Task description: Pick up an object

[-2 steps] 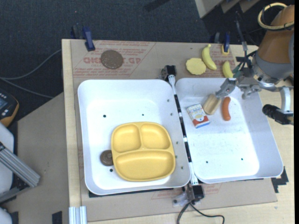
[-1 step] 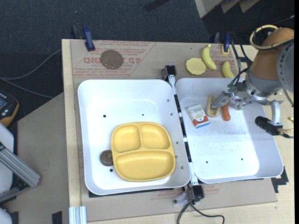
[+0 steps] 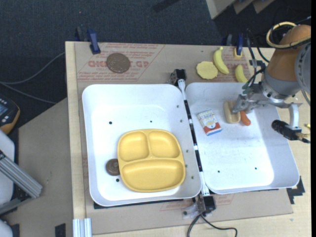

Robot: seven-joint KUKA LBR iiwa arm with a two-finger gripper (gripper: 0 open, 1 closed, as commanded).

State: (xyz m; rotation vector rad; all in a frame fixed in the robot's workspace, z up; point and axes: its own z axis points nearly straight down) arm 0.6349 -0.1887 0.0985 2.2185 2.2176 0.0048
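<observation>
Carefully, the end effector point(image 3: 240, 107) should settle squarely over the bread roll point(image 3: 229, 111) and carrot point(image 3: 245, 118) beneath it; whether it is spread, I cannot tell.

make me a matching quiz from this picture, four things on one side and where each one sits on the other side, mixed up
Things:
1. yellow plate
2. small carton
3. banana
4. brown disc

Places:
A. bench, behind the left bin
B. right bin
C. left bin
D. bench, behind the right bin

Pairs: 1-C, 2-B, 3-D, 4-A
</observation>
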